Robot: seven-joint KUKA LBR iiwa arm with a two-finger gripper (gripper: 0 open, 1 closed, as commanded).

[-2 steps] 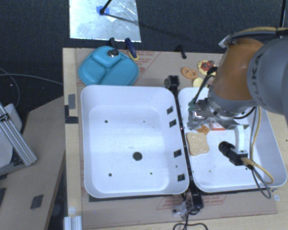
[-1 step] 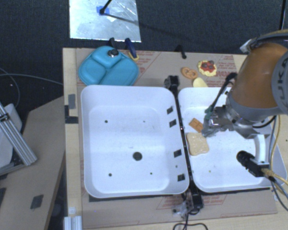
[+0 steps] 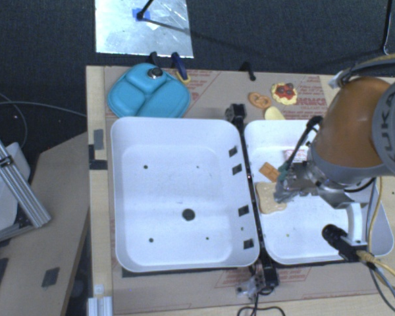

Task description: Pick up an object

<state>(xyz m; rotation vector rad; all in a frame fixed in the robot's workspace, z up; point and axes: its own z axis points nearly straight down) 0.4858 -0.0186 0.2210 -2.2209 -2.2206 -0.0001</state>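
Note that the gripper (image 3: 286, 191) is down inside the right bin (image 3: 296, 245), close to that bin's left wall, with the arm (image 3: 355, 130) reaching in from the right and covering much of the bin's right half. The nearest candidate is the pale tan flat object (image 3: 268, 200), which lies on the bin floor touching or just beside the gripper's left and lower side, partly under it; its visible part runs roughly from upper left to lower right, though the covered portion prevents a firm reading of the long axis. A small orange piece (image 3: 268, 172) lies just above it, near but apart from the gripper. You cannot tell from this view whether the jaws are spread or pressed together, nor whether anything sits between them. Judge the grasp unconfirmed. The left bin (image 3: 138, 137) is well apart from the gripper.
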